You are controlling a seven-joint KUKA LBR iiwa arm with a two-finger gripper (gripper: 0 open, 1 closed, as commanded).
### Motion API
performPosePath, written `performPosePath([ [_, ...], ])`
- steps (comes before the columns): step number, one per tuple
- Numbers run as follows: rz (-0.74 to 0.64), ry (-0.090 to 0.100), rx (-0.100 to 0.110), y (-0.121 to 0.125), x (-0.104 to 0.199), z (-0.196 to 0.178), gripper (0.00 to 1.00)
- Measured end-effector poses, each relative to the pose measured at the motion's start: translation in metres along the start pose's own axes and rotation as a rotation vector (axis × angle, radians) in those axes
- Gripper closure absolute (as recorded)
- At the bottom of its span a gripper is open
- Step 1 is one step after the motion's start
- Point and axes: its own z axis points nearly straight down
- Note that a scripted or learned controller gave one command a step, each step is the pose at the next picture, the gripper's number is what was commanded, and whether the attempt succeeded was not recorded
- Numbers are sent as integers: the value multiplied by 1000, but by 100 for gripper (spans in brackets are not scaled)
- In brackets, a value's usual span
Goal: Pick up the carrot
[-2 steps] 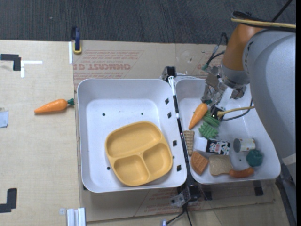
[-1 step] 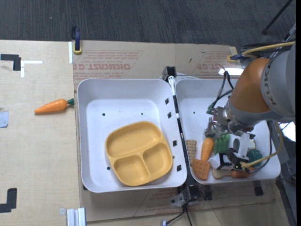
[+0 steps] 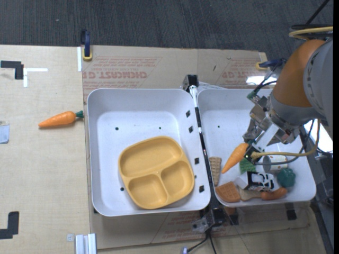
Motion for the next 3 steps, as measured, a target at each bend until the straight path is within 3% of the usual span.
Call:
performPosePath([
  [1, 0, 0, 0, 0, 0, 0, 0],
  [2, -138, 1, 3, 12, -26, 100, 0],
  [3, -133, 0, 5, 13, -26, 92, 100],
])
